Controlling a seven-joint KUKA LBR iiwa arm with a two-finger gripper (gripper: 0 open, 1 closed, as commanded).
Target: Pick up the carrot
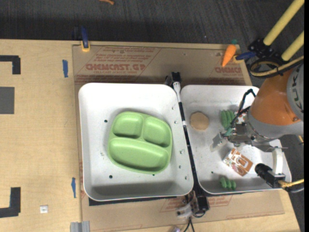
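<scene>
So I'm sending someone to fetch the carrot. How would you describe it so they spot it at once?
Start at the right white bin and look beyond its far edge, onto the brown board. The carrot lies there near the bin's far right corner, outside both bins. It is small and orange with a green top; the items in the bin are green, tan or packaged.

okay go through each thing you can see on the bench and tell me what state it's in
Carrot: lying on the bench beyond the right bin, outside it.
Green plate: upright in the left bin.
Tan round piece: resting in the right bin.
Gripper: low over the right bin.
</scene>
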